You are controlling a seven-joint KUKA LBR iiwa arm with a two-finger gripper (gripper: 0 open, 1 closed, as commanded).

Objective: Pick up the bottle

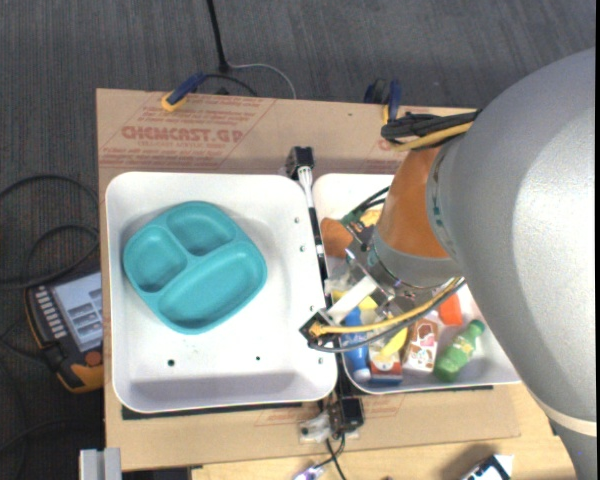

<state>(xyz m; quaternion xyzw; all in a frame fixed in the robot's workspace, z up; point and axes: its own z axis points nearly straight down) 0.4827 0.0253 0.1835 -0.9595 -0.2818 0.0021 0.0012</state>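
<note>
The bottle (461, 352) is green and lies tilted in the near right corner of the right bin (500, 376). An orange piece (448, 314) sits just above it. My gripper (363, 306) hangs low over the left half of that bin, to the left of the bottle and apart from it. The grey arm and its orange band hide most of the bin's far and right side. Nothing is seen held in the gripper.
A teal divided plate (193, 265) lies in the left bin (145, 383). Beside the bottle crowd a small juice carton (423, 347), a yellow item (392, 346), a blue item (359, 354) and a brown object (335, 236) near the divider.
</note>
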